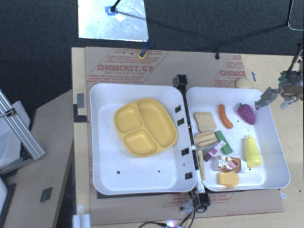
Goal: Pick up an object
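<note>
A divided tray (145, 126) lies in the left bin (102, 127); toy foods (223, 141) fill the right bin (275, 146).

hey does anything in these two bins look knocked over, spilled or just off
Nothing looks spilled or broken. The yellow divided plate lies flat but skewed in the left bin. The toy foods lie loose in the right bin: purple grapes, orange sausage, mustard bottle. The end effector is at that bin's far right corner.

One fixed overhead camera looks slantwise down on both bins (190, 127).
</note>
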`<state>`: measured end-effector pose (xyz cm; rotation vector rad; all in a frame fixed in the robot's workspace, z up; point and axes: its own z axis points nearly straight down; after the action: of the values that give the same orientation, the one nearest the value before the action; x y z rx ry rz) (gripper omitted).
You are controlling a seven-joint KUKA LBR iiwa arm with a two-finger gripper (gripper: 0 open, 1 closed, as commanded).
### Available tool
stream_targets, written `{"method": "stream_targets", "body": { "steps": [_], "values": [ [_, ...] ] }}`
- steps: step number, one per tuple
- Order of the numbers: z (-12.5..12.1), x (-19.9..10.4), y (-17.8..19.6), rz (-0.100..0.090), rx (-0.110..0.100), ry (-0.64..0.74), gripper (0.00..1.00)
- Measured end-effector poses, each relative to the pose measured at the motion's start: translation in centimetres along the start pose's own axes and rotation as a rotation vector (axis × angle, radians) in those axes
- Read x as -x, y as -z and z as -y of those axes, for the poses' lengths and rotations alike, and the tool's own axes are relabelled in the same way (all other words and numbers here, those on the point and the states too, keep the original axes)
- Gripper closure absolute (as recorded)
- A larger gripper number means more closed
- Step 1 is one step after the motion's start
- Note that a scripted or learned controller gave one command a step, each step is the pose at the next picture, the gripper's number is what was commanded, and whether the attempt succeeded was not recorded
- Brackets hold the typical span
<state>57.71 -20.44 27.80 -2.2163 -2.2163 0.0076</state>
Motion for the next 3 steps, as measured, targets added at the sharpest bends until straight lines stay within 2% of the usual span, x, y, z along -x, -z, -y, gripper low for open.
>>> {"method": "stream_targets", "body": {
  "steps": [1, 3],
  "values": [
    [-0.2, -0.1, 0.6, 0.003, 0.011, 0.003, 0.00],
    [0.8, -1.0, -10.7, 0.000, 0.006, 0.002, 0.00]
  ]
}}
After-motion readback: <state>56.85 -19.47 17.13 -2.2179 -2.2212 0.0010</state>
